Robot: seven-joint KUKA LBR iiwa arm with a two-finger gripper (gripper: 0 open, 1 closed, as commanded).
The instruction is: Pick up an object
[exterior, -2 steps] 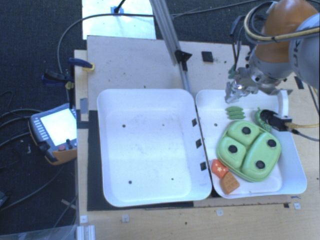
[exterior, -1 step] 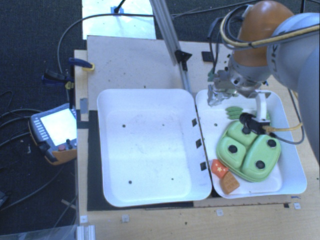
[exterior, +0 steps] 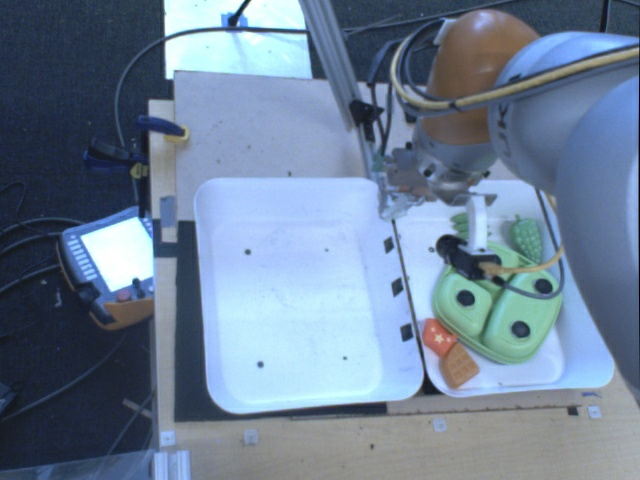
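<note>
While the claw (exterior: 397, 200) hovers at centre, its grip beyond our telling, we count in the bin (exterior: 590, 368) at lower right one glossy green spotted toy (exterior: 500, 313), one orange block (exterior: 460, 367), one red piece (exterior: 438, 336), one knobbly green lump (exterior: 526, 234).

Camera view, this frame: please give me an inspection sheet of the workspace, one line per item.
Surface: the bench bears two white bins; the left bin shows a few dark specks on its floor.
Job's things: the right bin holds a pale green moulded toy, an orange star block, a tan block and a bumpy green piece.
Clutter: nothing seen.
Grippers: the hand hangs over the divide between the bins; whether it holds anything cannot be told.
Cables: yellow cables loop beside the orange band; a black lead runs over the floor.
Surroundings: teach pendant on dark carpet; blue clamp at the bench edge.
</note>
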